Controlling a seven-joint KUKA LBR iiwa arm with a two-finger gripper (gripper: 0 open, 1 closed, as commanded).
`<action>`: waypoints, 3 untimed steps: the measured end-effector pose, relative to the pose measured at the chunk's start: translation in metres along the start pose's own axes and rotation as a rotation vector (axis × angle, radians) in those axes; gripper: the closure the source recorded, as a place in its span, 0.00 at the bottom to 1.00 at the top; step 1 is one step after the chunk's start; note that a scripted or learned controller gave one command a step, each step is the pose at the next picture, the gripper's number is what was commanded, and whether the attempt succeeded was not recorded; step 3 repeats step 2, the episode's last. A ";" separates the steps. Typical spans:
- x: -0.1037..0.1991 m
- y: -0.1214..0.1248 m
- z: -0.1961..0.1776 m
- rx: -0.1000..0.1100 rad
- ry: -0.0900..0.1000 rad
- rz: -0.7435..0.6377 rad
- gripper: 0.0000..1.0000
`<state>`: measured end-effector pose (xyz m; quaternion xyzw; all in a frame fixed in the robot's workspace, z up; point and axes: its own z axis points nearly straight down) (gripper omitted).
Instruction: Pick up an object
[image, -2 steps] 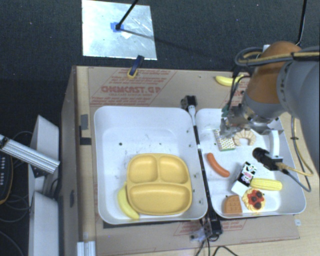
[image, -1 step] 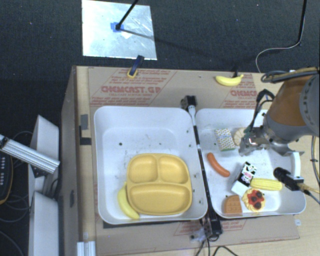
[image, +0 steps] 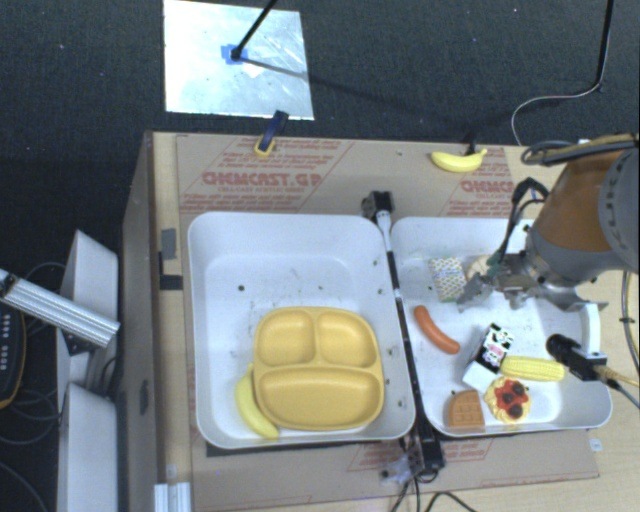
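Observation:
My gripper (image: 476, 289) hangs low over the back half of the right bin (image: 575, 415), on the grey and orange arm that comes in from the right. Just to its left, close to the tip, lies a small pale speckled block (image: 447, 273). An orange-red sausage (image: 437, 329) lies below it near the divider. Toward the front are a black-and-white carton (image: 490, 350), a yellow corn cob (image: 532, 369), a round berry tart (image: 510, 398) and a brown waffle (image: 465, 410). Nothing shows in the gripper's grasp.
The left bin (image: 215, 250) holds a yellow divided plate (image: 318, 365) with a banana (image: 252, 408) at its front-left side. A second banana (image: 458, 159) lies on the bench behind the right bin. A divider rail (image: 397, 300) separates the bins.

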<state>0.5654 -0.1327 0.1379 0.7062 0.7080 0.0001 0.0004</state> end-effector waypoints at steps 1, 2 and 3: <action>0.035 -0.032 0.019 -0.008 -0.002 0.000 0.00; 0.033 -0.029 0.032 -0.020 -0.006 -0.001 0.00; 0.033 -0.029 0.032 -0.020 -0.006 -0.001 0.00</action>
